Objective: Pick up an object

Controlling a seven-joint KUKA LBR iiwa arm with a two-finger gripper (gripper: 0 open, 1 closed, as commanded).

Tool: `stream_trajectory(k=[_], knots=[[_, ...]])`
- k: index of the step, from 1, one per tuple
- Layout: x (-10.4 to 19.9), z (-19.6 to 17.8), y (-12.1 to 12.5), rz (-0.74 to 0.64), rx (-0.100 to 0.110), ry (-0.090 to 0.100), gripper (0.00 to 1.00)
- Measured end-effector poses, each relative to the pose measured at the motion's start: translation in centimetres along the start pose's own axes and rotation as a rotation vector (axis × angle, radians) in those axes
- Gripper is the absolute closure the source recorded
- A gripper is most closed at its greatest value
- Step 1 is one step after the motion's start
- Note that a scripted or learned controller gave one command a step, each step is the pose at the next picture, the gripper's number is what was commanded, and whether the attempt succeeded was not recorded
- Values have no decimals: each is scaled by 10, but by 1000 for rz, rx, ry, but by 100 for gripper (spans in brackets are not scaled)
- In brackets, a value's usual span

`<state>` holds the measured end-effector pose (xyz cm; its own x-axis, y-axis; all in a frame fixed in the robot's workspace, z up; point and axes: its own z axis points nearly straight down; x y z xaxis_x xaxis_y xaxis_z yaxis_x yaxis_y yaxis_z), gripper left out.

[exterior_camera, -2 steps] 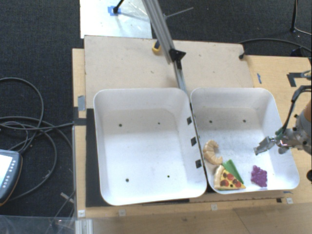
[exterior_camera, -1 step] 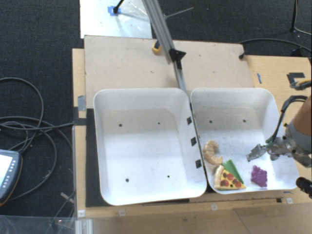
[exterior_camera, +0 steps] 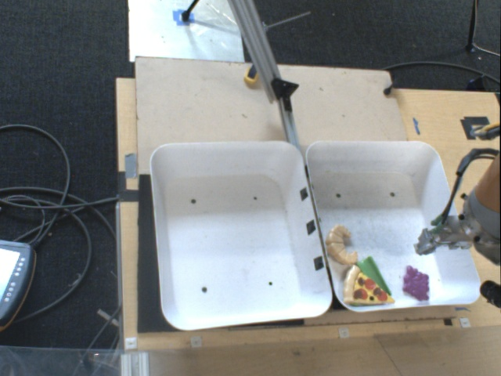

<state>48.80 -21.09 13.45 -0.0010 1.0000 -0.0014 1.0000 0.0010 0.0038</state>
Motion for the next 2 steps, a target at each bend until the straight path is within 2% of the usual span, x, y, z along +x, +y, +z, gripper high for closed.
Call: stream_trajectory(k=[1,2], knots=[[1,-45,-3,-3,-2,-1,100],[-3,-109,2,-5,-6,-3,100]])
